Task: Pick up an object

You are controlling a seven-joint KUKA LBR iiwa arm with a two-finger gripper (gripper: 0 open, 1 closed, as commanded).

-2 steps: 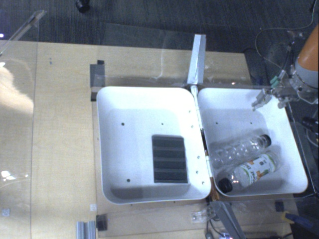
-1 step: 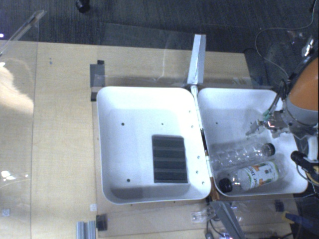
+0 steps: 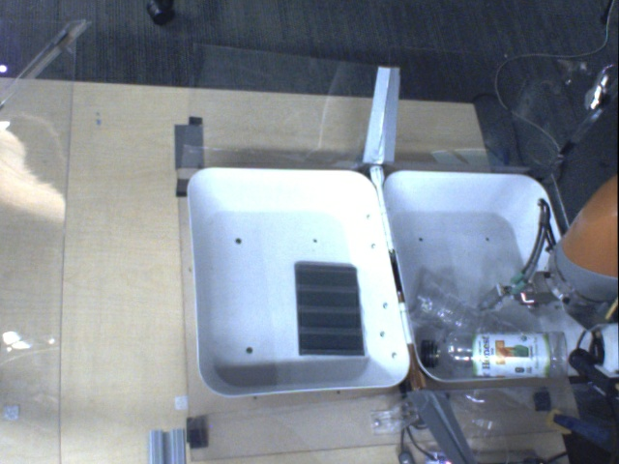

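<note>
The tool [image 3: 513, 290] is seen low inside the right bin [image 3: 455, 201]; whether it is released or clenched cannot be told. A clear plastic bottle [image 3: 488, 354] with a dark cap lies on its side just below the tool. Crumpled clear plastic [image 3: 440, 309] rests beside the tool. A dark ribbed block [image 3: 329, 307] lies in the left bin [image 3: 280, 196], well apart.

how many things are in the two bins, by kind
dark ribbed flat block, left bin: 1
clear bottle with a printed label, right bin: 1
clear crumpled plastic item, right bin: 1, though it is hard to make out
total: 3
</note>
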